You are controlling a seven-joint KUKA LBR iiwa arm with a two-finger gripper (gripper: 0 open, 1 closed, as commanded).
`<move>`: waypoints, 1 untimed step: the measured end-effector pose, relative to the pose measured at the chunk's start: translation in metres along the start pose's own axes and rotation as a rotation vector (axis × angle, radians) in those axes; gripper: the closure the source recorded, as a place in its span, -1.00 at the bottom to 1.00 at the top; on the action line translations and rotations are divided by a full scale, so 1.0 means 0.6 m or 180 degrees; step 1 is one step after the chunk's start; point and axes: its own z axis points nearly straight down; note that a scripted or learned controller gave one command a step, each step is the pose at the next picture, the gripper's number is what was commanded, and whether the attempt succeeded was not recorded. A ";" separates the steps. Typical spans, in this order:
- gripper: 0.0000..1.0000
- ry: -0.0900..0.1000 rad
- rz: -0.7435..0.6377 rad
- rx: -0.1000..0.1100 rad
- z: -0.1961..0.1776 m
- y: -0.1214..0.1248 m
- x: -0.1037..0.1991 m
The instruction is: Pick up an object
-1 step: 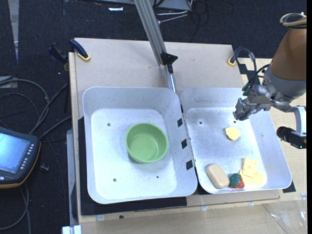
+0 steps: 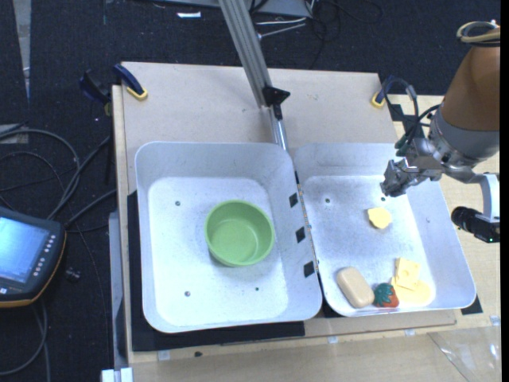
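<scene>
- Right of centre in the frame, the dark two-finger gripper [image 2: 395, 183] hangs over the right white bin [image 2: 445, 237]; its state I cannot tell.
- Just below it lies a small yellow block [image 2: 380, 218], the likeliest target.
- Judged step: approach; next, descend squarely over the block.
- Farther off, a round green plastic bowl [image 2: 239, 233] sits in the left bin.

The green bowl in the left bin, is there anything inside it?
The green bowl stands upright in the left bin, and the camera looks down into it. Its bottom and inner wall show plain green, with nothing lying in it. What is beneath the bowl is covered.
</scene>
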 end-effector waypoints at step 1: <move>-1.00 0.0002 -0.0001 0.0012 0.071 -0.005 0.004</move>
